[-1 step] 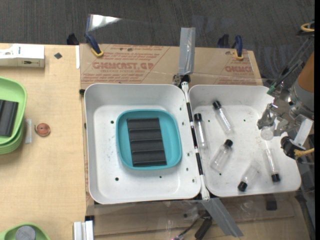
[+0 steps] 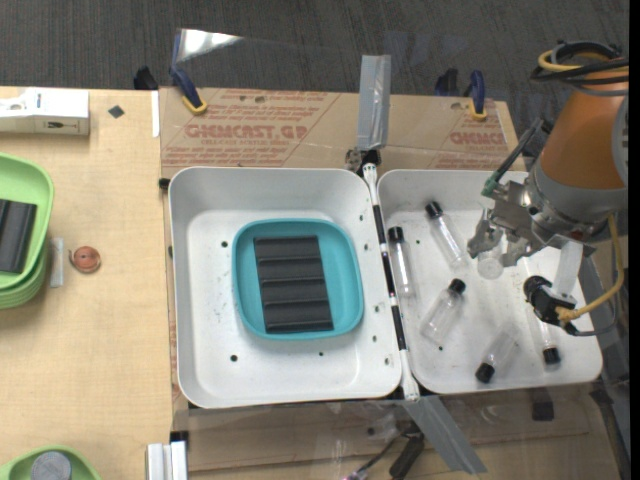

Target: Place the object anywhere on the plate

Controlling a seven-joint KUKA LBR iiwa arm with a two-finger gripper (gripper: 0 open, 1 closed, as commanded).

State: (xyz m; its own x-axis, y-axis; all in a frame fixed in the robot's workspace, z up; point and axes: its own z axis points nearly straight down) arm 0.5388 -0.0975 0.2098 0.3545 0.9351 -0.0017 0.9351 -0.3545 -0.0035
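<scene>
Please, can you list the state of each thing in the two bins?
Teal square plate: in left white bin, bearing a black ribbed insert.
Clear black-capped vials: lying loose in right white bin.
Two-finger gripper: low over the right bin.

Bright, even light falls from above, and the two white bins (image 2: pixel 190 268) come out nearly washed, with only soft, short shadows along their inner walls. A clear sheet (image 2: pixel 205 43) at the back of the desk (image 2: pixel 90 368) throws a hard glare. The dark carpet (image 2: pixel 300 18) stays dim and grainy. The clear vials (image 2: pixel 443 230) read faintly, perhaps slightly blurred. Edges show little distortion.
</scene>
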